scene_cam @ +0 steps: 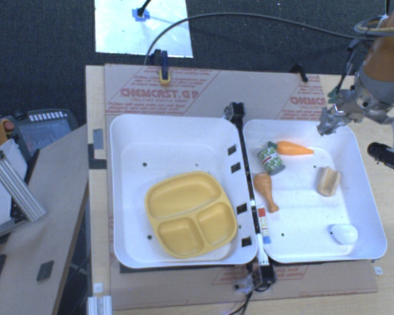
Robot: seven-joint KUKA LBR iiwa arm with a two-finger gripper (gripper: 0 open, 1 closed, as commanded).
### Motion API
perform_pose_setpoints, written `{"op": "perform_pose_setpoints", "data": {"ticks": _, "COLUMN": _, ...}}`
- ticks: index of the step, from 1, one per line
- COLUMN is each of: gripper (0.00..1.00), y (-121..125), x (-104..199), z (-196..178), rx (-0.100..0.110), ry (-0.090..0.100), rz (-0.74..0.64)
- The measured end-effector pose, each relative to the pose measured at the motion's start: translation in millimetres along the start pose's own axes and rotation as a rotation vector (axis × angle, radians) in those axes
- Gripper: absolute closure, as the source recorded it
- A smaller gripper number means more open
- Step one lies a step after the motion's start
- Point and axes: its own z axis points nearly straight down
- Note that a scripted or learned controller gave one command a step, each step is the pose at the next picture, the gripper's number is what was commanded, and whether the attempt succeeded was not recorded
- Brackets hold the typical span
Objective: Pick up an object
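The right bin [364,176] holds an orange carrot [294,149], a small green can [270,158], a brown drumstick [265,190], a tan bread-like piece [328,180] and a white rounded object [344,233]. My gripper [328,125] hangs at the bin's far right corner, above the rim, a short way right of the carrot's tip. Nothing shows between its fingers.
The left bin [128,143] holds a yellow divided tray [190,213]. A black divider strip [246,176] runs between the bins. A cable arcs across the back of the bench, and a pendant and metal rail sit at the far left.
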Motion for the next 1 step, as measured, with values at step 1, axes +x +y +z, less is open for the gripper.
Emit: {"op": "perform_pose_setpoints", "data": {"ticks": 1, "gripper": 1.00, "y": -5.8, "x": 56.0, "z": -5.3, "rx": 0.005, "ry": 0.004, "rz": -0.004}}
